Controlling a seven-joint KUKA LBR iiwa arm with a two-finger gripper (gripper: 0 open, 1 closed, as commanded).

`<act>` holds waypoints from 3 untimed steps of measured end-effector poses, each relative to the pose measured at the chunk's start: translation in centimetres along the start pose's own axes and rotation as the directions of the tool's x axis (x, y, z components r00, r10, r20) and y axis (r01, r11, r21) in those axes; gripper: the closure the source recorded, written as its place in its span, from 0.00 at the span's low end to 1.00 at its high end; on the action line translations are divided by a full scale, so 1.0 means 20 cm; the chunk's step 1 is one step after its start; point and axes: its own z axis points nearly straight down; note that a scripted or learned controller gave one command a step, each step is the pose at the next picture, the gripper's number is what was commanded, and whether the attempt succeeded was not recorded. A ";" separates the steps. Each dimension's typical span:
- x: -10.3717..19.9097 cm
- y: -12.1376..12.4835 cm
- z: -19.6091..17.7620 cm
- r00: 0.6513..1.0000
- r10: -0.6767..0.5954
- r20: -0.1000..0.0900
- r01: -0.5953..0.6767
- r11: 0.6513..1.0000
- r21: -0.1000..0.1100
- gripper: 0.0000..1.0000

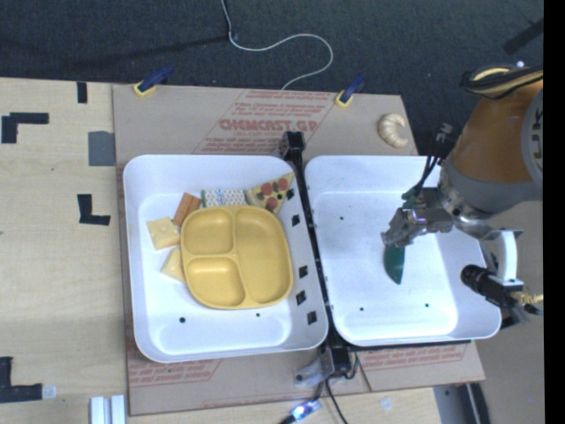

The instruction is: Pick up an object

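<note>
The arm [503, 148] comes in from the right and reaches down into the right bin [353, 316]; far to the gripper's left, the left bin [146, 237] holds a big yellow plate [237, 256] with small flat pieces tucked around it; the gripper [399, 239] looks closed on a small green thing [394, 264], which hangs just below its tips, probably so it can be carried.

Even, fairly bright light falls from overhead, with the white bins [353, 325] nearly washed out yet free of hard glare. Shadows are soft and short, hugging the yellow divided plate [237, 256] and the bin walls. The dark floor [106, 25] at the top reads dim and grainy. Overall sharpness is modest, and fine detail looks slightly smeared.
</note>
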 end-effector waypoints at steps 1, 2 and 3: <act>0.20 0.12 -0.02 1.000 0.000 0.000 0.000 1.000 0.001 1.00; 0.45 0.25 -0.05 1.000 -0.001 0.000 0.001 1.000 0.000 1.00; 0.71 0.37 -0.05 1.000 -0.001 0.000 0.001 1.000 0.000 1.00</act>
